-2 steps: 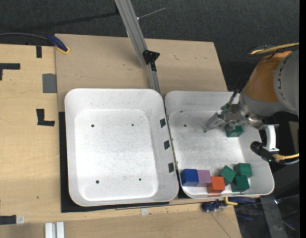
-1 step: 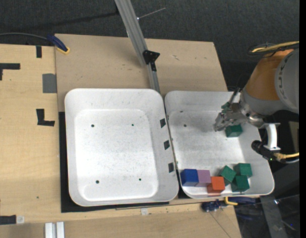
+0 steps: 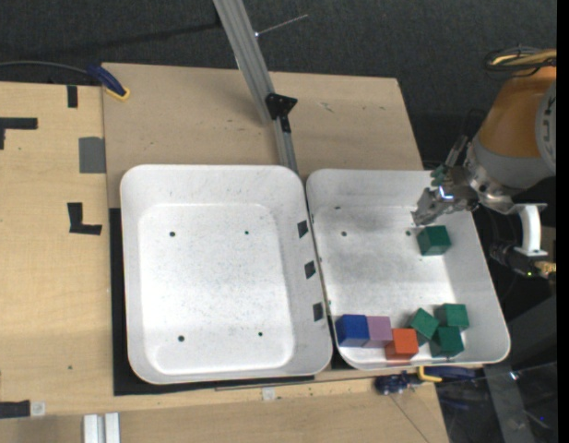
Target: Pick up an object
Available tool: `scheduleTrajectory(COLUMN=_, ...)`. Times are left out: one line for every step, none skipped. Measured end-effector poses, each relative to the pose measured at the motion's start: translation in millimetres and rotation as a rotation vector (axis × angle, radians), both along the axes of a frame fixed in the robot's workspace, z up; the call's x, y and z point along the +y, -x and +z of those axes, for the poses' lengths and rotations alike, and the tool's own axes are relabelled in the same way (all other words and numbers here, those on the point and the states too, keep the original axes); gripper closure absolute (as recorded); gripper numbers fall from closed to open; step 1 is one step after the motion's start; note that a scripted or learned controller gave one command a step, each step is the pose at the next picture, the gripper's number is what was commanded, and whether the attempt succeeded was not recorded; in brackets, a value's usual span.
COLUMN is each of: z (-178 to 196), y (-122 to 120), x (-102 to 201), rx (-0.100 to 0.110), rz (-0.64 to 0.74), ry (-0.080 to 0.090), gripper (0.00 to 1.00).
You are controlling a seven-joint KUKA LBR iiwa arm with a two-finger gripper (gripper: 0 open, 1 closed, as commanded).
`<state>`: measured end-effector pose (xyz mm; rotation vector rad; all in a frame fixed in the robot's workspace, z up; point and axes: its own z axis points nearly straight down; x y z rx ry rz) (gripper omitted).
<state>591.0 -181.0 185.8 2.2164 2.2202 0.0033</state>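
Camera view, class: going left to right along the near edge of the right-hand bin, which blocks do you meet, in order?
Blue block → lilac block → orange block. The three green blocks farther right bunch together, so their order is unclear.

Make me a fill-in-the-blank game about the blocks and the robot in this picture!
1. The gripper is above the ____ bin.
2. The lone block nearest the gripper is ____.
3. Between the blue block and the orange block sits a ____ block.
4. The band above the robot's wrist is ____.

Missing words: right; green; purple; orange
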Motion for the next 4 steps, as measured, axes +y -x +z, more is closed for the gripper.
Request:
scheduleTrajectory(z=43, y=-3, x=-1, rx=0.000, rz=0.000, ry=0.000, gripper=1.00)
scheduleTrajectory(z=96, y=-5, x=0, rx=-0.001, rz=0.000, ry=0.000, gripper=1.00)
scheduleTrajectory(z=98, y=-8, x=57, rx=0.004, rz=0.005, ry=-0.003, gripper=1.00)
scheduleTrajectory(z=97, y=-7, x=103, rx=0.005, rz=0.004, ry=-0.003, gripper=1.00)
